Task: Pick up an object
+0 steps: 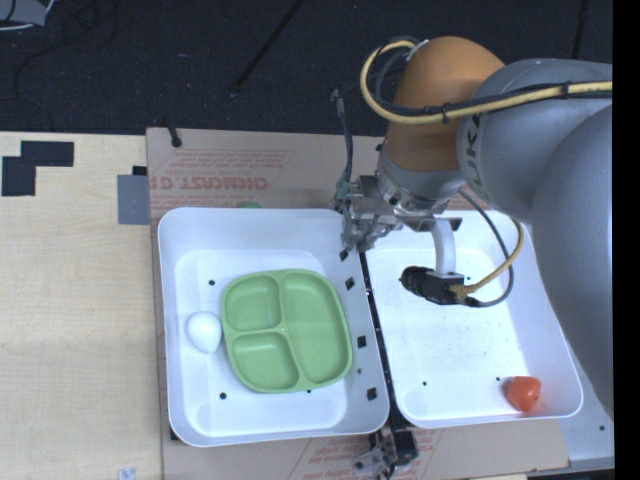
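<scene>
A green three-compartment plate (pixel 286 329) lies flat in the left bin (pixel 190 238). A small white egg-shaped object (pixel 204 331) rests against the plate's left side. A small red-orange object (pixel 522 393) sits in the near right corner of the right bin (pixel 560 368). My gripper (pixel 363 224) hangs over the far end of the ridge where the two bins meet, well away from all three objects. I see nothing in it.
The grey arm with its orange band (pixel 440 98) covers the far right of the scene. A black part on a yellow cable (pixel 432 283) hangs from it over the right bin's floor. Cardboard (pixel 250 168) lies under the bins.
</scene>
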You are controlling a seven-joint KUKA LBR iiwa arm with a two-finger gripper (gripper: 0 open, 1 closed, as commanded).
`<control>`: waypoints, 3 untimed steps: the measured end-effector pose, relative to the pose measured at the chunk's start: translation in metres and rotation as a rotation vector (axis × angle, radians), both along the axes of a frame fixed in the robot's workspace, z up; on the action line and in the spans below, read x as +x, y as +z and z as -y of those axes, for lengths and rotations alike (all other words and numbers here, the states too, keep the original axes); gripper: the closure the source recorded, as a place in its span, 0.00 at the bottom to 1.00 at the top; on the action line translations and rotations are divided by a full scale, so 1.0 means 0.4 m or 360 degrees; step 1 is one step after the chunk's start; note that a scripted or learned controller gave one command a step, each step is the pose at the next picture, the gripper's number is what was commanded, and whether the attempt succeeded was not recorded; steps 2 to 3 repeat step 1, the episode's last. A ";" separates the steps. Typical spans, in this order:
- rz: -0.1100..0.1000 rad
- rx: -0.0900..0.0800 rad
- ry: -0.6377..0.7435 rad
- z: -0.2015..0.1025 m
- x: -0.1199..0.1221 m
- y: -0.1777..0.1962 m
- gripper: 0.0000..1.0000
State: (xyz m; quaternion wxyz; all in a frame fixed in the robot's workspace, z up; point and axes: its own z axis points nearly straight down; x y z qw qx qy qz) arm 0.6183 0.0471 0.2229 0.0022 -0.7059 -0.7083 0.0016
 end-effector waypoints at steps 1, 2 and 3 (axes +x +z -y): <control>0.0003 0.0000 0.0002 -0.144 -0.010 -0.006 1.00; 0.0003 0.0000 0.0002 -0.144 -0.010 -0.006 1.00; 0.0003 0.0000 0.0002 -0.144 -0.010 -0.006 1.00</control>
